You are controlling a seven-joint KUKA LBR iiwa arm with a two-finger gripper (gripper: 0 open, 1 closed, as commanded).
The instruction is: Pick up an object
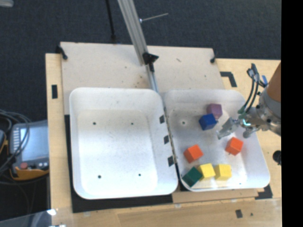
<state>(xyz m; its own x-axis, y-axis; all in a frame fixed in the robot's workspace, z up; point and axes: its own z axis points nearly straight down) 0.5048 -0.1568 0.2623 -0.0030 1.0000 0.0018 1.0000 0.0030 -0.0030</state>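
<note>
Hovering over the right-hand white plastic bin (pixel 251 126), the jaws (pixel 235 128) look spread with nothing between them. Closest is the small orange cube (pixel 234 146) just below, blue cube (pixel 207 121) and purple cube (pixel 215 109) off to the left. Seems like the approach step; next it needs to drop down around one cube.

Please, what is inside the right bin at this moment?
Inside the right bin lie seven blocks: purple, blue, two orange, two yellow and green. The pincer hangs above the floor; whatever is below it is covered.
</note>
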